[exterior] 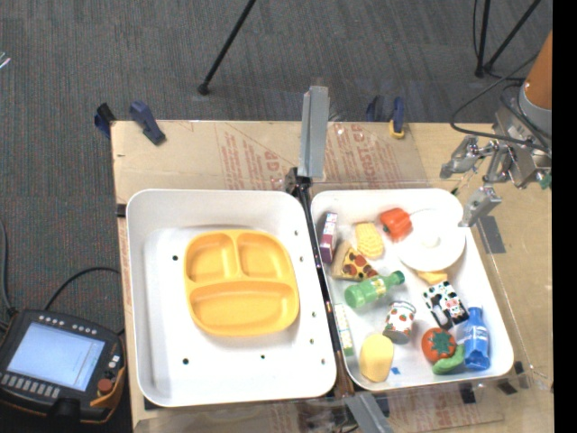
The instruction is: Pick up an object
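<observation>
My gripper (467,186) hangs above the far right corner of the right bin (501,318), open, with nothing between its fingers. Below and to its left lie several toy foods in that bin: a red pepper (395,224), a white plate (435,244), a corn cob (368,239), a pizza slice (353,265), a green bottle (372,289), a small can (399,321), a black-and-white carton (445,303), a blue bottle (475,339), a red fruit (440,345) and a yellow lemon (377,357). None of them touches the gripper.
The left bin (149,242) holds a yellow divided tray (242,280). A grey post (315,141) rises at the far end of the gap between the bins. Clamps (144,120) grip the bench's back edge. A teach pendant (59,363) lies on the floor at lower left.
</observation>
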{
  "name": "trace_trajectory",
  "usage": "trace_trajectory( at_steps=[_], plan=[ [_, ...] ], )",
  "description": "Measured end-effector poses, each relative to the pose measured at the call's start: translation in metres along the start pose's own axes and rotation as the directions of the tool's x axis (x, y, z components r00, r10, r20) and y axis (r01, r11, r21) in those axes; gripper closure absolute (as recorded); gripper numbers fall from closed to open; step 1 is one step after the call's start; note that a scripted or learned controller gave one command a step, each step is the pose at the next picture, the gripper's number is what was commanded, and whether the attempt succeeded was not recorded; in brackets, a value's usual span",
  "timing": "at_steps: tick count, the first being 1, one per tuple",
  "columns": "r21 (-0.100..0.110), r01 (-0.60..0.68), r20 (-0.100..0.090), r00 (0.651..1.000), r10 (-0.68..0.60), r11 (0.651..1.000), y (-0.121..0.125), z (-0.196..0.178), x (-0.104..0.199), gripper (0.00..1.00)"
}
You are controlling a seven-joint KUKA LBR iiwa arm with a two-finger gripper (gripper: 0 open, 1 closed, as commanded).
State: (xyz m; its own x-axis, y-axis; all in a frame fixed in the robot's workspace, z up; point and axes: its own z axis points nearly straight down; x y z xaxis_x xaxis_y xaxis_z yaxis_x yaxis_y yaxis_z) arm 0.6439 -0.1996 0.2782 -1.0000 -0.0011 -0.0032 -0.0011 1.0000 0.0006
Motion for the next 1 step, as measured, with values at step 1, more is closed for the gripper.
trace_trajectory(
  at_steps=[1],
  plan=[
    [-0.005,-0.082,-0.021,0.996,0.082,0.997,0.0175,0.1823,0.0447,0.0]
  ],
)
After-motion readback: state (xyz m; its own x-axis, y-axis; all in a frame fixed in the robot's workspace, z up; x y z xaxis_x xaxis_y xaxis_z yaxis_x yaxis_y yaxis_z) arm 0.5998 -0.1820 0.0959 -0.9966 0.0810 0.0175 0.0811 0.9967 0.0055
